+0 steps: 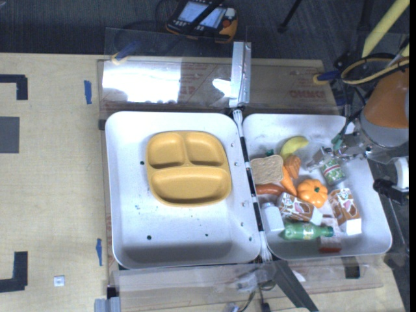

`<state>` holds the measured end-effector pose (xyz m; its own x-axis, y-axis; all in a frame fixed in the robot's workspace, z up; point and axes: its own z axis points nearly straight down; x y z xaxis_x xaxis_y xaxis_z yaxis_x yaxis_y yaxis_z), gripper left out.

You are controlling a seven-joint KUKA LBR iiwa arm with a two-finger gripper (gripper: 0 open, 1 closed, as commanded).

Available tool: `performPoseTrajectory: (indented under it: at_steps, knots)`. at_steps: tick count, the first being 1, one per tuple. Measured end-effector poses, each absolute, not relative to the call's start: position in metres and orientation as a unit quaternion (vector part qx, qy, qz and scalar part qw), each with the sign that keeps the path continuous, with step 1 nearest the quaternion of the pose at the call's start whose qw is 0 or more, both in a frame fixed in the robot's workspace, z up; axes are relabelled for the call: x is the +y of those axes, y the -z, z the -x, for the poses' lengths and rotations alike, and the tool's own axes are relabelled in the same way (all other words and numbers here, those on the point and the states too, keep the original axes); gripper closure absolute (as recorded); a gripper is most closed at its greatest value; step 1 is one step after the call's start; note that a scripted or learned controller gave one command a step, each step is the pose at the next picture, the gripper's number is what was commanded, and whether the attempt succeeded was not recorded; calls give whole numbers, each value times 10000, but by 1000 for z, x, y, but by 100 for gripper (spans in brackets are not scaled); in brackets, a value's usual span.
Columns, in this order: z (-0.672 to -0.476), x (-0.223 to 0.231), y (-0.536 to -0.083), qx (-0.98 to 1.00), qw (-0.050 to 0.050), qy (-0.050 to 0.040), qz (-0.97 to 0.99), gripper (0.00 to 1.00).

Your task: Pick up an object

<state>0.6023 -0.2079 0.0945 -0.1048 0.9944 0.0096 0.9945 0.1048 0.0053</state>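
Two white bins (pixel 123 174) sit side by side; toy food crowds the gripper (pixel 344 147) (fingers' state unclear). Labels are perhaps too blurred to read.

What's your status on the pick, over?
Gripper low at right bin's far right, fingers unclear. Nothing seen held. Toy pumpkin, green bottle, bread slice packed close. Yellow tray alone in left bin.

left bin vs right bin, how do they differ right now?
The left bin holds one thing, a yellow divided tray; the right bin holds a heap of small items, among them a green bottle and a small pumpkin. The gripper is at the right bin, away from the left bin. Both are shallow and white.
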Motion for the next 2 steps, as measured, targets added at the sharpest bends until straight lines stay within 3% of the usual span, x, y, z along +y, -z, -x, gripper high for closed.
performPoseTrajectory:
  at_steps: [1, 2]
  knots:
    - [-630, -218, -270, -7599, -7, -3, 6500, 0]
    - [-606, -205, -96, -7635, 0, 21, 6459, 0]
